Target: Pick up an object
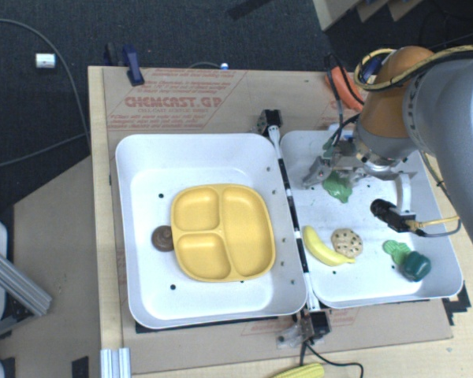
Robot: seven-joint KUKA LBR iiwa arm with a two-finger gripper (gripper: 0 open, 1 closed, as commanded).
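My gripper [337,176] is low over the far part of the right bin [437,278], open. A small green leafy toy [338,188] lies right under it, between the spread fingers and not clamped. Closer to the front of that bin lie a yellow banana [323,248], a round speckled cookie [347,243] touching the banana's right end, and a green and teal toy [408,261] at the right.
The left bin [138,211] holds a yellow divided plate [221,231] with a small brown disc [162,238] at its left edge. A black clip [269,120] sits at the far end of the wall between the bins.
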